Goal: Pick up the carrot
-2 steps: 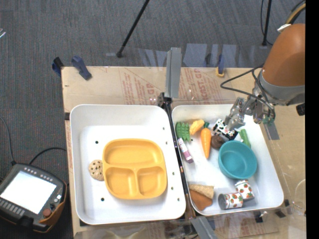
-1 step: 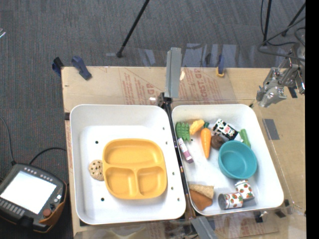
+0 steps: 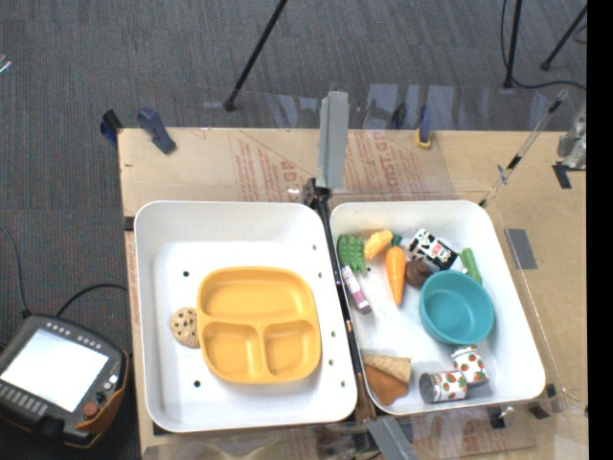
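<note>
The carrot (image 3: 397,275) is orange and tapered, lying in the right bin (image 3: 498,233) with its tip pointing toward the front. It rests between a pink-and-white tube (image 3: 356,289) on its left and a teal bowl (image 3: 457,307) on its right. A yellow corn piece (image 3: 377,244) and a green ridged vegetable (image 3: 351,253) lie just behind it.
A black-and-white cow-print carton (image 3: 432,249), a brown round item (image 3: 417,273) and a green stick (image 3: 471,265) crowd the back right. Two printed cans (image 3: 454,377) and a bread wedge (image 3: 387,377) sit at the front. The left bin (image 3: 153,257) holds a yellow divided plate (image 3: 259,323) and a cookie (image 3: 185,327).
</note>
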Tool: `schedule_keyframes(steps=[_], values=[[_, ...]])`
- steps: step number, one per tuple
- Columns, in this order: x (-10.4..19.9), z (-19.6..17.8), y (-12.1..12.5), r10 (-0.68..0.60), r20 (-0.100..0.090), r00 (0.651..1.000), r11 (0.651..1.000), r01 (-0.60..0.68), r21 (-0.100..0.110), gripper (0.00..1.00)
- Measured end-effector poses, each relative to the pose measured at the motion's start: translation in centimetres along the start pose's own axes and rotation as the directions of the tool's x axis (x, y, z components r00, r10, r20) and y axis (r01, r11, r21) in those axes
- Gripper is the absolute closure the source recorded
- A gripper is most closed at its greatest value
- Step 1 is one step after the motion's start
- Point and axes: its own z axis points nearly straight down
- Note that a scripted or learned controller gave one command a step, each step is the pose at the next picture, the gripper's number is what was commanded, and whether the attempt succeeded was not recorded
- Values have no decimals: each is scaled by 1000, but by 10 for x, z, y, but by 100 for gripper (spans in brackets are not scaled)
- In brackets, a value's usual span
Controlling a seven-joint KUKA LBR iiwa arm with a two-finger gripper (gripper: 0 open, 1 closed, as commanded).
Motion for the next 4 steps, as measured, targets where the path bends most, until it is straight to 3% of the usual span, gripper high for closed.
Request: schedule_keyframes(steps=[1, 2, 4], values=[[-1, -7, 0, 0, -1, 1000, 1000, 0, -3, 100], [115, 106, -18, -75, -14, 997, 997, 75, -5, 100], [112, 85, -19, -72, -4, 997, 997, 72, -4, 100]])
